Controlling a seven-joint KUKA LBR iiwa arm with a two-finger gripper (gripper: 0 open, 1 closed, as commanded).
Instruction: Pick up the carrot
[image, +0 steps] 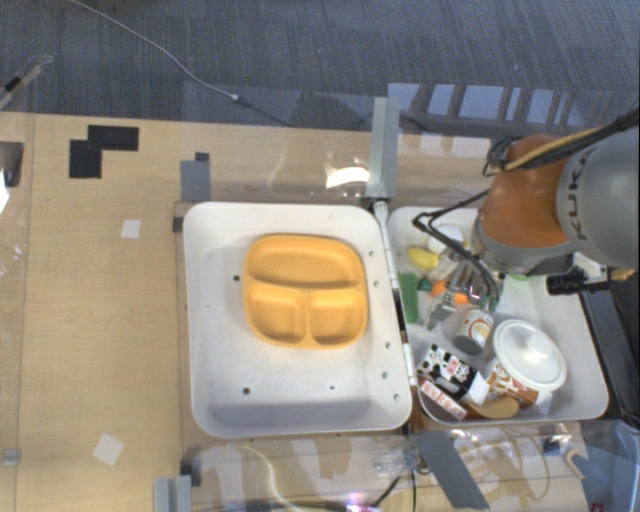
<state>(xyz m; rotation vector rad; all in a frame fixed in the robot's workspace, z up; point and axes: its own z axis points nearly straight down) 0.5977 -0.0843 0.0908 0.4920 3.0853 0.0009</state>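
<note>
Glossy white lidded cup (528, 355) lies nearest; claw (462, 296) over orange carrot (459, 293), grip seemingly unreadable.

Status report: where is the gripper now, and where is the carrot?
Gripper low in right bin, fingers unclear. Carrot a small orange piece beside it, grasp not seen. White cup, yellow item crowd close.
</note>
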